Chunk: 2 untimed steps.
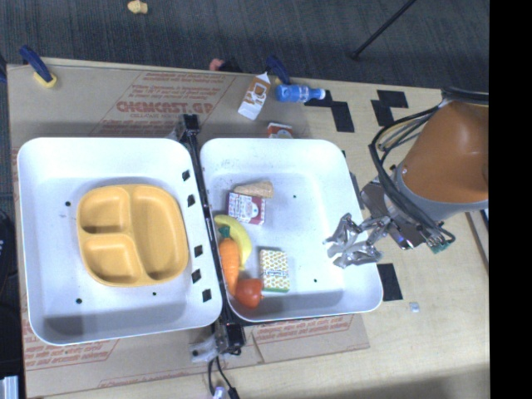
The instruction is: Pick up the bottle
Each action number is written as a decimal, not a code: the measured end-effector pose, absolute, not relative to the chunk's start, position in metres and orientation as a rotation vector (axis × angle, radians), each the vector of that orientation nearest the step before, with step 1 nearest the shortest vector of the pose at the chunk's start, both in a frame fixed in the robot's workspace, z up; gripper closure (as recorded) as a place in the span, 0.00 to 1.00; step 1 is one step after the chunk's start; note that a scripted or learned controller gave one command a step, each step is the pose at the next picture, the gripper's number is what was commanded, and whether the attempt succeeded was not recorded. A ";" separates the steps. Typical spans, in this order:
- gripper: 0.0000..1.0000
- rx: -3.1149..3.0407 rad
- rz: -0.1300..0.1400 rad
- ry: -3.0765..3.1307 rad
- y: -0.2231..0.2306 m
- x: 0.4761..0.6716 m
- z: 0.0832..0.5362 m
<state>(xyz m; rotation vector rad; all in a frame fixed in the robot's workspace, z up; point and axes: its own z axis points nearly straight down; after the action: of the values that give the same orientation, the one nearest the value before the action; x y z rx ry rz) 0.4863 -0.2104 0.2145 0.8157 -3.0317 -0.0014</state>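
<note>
The bottle [298, 94] isn't in either bin: it lies on its side on the bench, upper centre of frame, just beyond the far rim of the right bin [359, 196], w/ a small carton [254, 96] beside it to the left. Blue body, long axis running roughly left-right across the frame, what looks like the cap end pointing right.

The gripper [351, 241] hangs at the right-centre of frame, over the right bin's right-hand edge, fingers spread apart w/ nothing between them. So the bottle sits up and a bit left of the tool, well apart, w/ the bin's far rim in between.

Inside the right bin: banana [235, 231], carrot [229, 263], tomato [248, 291], two small boxes. All nearer the gripper than the target, none of them wanted. Left bin holds a yellow divided plate [131, 233].

Judgement: approach not yet begun. The next move prob. needs a carry toward the top of frame, past the rim, then the fingers set across the bottle's short axis.
</note>
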 end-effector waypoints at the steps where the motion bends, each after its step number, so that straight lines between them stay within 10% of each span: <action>1: 1.00 1.367 -0.004 -2.825 -0.210 0.486 0.202; 2: 1.00 1.729 0.000 -2.623 -0.211 0.479 0.214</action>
<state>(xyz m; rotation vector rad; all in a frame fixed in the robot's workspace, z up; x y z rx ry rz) 0.4793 -0.2106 0.2136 1.7285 -2.6235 0.0000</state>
